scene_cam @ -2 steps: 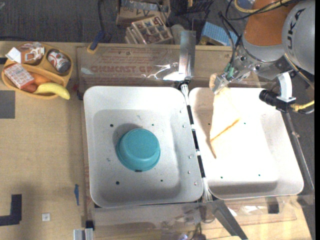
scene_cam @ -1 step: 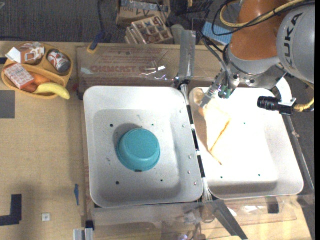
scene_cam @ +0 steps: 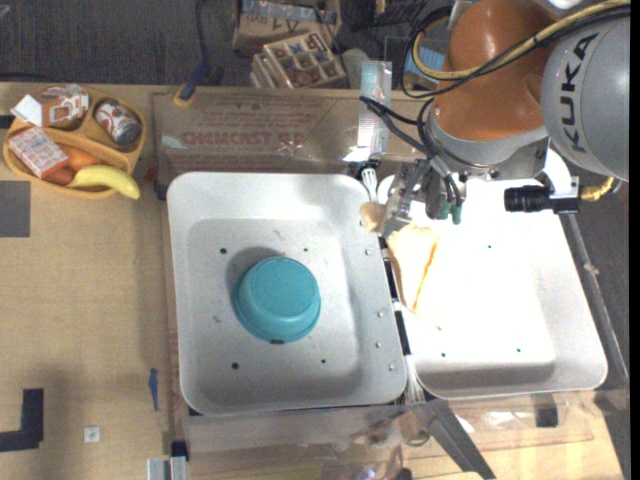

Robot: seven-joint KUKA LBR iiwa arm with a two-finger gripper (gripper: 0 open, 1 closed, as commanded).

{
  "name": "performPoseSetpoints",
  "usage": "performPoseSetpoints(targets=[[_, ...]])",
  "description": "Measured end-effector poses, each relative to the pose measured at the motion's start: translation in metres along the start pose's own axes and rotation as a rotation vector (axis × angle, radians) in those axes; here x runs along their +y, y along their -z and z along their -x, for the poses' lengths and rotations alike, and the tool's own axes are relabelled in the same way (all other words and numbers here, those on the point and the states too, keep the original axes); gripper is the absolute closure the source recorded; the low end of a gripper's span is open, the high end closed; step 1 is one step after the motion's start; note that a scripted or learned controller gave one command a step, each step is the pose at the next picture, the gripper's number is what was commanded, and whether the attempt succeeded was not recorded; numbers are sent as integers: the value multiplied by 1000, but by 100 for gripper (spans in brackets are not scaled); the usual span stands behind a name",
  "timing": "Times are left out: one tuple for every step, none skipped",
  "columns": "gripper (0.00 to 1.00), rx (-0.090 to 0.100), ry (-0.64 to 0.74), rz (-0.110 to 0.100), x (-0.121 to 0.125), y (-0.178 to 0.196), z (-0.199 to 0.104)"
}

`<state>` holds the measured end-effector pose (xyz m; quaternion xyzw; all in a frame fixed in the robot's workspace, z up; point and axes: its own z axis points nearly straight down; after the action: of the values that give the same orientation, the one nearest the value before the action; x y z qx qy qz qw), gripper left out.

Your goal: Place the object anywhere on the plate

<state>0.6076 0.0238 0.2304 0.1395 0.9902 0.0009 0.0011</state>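
Arm (scene_cam: 560, 78) cut off at right edge; tool (scene_cam: 425, 203) fingers blurred.

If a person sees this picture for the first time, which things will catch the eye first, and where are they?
The teal plate stands out most, lying upside down in the middle of the left bin. Next comes the big grey and orange arm at the upper right, its claw hanging over the left edge of the right bin, just above a pale yellow object lying there.

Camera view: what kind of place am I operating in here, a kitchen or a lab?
Most likely a robotics lab or test bench, not a kitchen: two shallow white bins sit side by side, a grey KUKA arm reaches in, and loose cables and boxes clutter the floor behind.
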Motion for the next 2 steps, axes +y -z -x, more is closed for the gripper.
performPoseSetpoints(targets=[[100, 0, 273, 0, 22, -11, -46], [100, 1, 278, 0, 46, -5, -90]])
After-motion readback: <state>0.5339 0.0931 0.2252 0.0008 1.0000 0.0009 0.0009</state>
